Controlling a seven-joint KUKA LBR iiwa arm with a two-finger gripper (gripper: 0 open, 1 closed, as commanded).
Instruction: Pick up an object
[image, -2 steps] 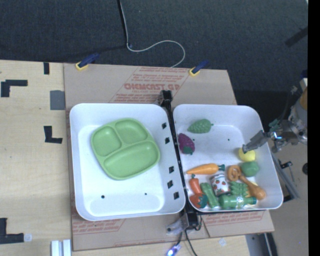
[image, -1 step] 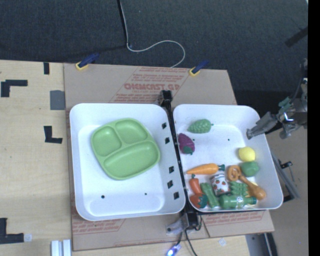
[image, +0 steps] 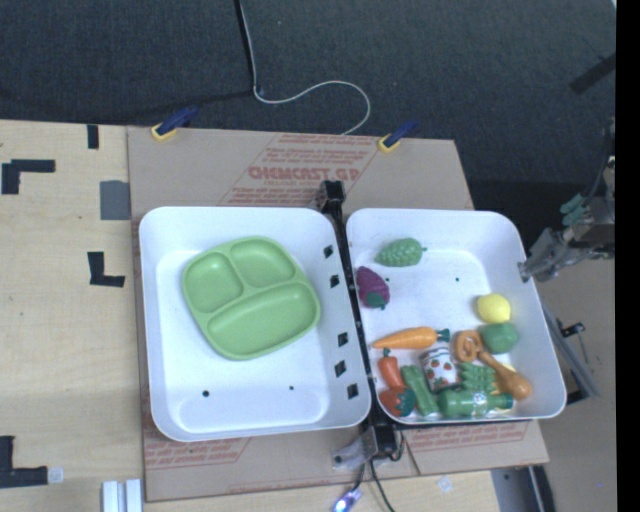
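Note:
The right bin (image: 450, 222) holds several toy foods. A green bumpy fruit (image: 402, 252) and a purple eggplant (image: 372, 287) lie near its left wall. A yellow lemon (image: 493, 307) and a green lime (image: 500, 337) sit toward the right wall. An orange carrot (image: 410, 339) lies above a pile of small toys (image: 445, 385) in the near corner. My gripper (image: 540, 260) hangs at the bin's right rim, above and to the right of the lemon, with nothing visibly in it.
The left bin (image: 165, 400) contains a green divided plate (image: 250, 297). A black divider clip strip (image: 343, 300) runs between the bins. Both bins rest on cardboard (image: 300, 165); a white cable (image: 300, 95) loops behind.

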